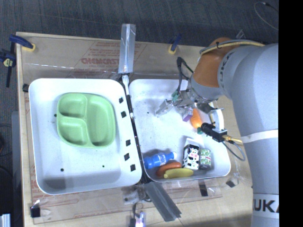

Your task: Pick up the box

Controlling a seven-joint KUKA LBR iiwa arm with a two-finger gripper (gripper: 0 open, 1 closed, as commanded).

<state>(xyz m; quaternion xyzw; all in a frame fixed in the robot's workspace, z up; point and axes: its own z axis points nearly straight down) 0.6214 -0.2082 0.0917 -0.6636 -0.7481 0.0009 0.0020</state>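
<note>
The box (191, 156) is small and white with black cow-like patches. It stands near the front right of the right bin (142, 126). The gripper (164, 107) hangs over the back middle of that bin, above bare floor. It is well behind and to the left of the box and apart from it. Nothing shows in its grasp.
Beside the box on its right stands a small green can (205, 158). A blue bottle (158, 159), a red item (169, 165) and a banana (178, 173) lie along the front wall. An orange object (196, 117) sits under the wrist. The left bin (42, 164) holds a green divided plate (86, 118).
</note>
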